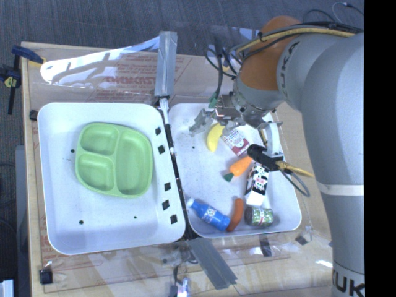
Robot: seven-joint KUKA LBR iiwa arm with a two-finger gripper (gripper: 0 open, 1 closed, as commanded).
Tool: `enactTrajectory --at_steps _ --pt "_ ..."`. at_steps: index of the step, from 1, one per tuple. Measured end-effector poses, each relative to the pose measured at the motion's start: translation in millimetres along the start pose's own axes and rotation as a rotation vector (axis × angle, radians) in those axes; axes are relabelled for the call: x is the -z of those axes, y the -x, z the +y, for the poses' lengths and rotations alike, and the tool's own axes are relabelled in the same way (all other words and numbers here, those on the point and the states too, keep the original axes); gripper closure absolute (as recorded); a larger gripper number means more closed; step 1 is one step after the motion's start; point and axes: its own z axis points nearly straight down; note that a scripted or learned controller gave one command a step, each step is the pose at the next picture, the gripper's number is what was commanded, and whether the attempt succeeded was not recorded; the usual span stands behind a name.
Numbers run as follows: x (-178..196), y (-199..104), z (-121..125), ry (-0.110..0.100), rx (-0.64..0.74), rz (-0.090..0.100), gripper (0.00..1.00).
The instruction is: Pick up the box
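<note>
A small red-and-white box [236,142] lies in the right bin [185,166], near its upper middle, touching a yellow banana [213,138] on its left. A black-and-white carton [258,184] stands lower right of it. My gripper [208,120] hovers over the bin's top edge, just above the banana and up-left of the red-and-white box. Its fingers are spread open and hold nothing. The wrist hides part of the bin's top right corner.
The right bin also holds an orange carrot [240,166], a blue bottle [208,214], a red-orange sausage shape [237,211] and a green can [258,216]. A green divided plate [115,159] sits in the left bin [55,215]. A grey divider [166,67] stands between the bins.
</note>
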Motion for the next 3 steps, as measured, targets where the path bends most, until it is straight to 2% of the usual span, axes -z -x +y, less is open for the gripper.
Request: enactTrajectory --at_steps 1,2,3 --pt "6 64 15 0.004 -0.008 0.0 0.0" --pt "13 84 22 0.006 -0.047 -0.001 0.0" --pt "-99 28 36 0.004 0.278 -0.001 0.0"
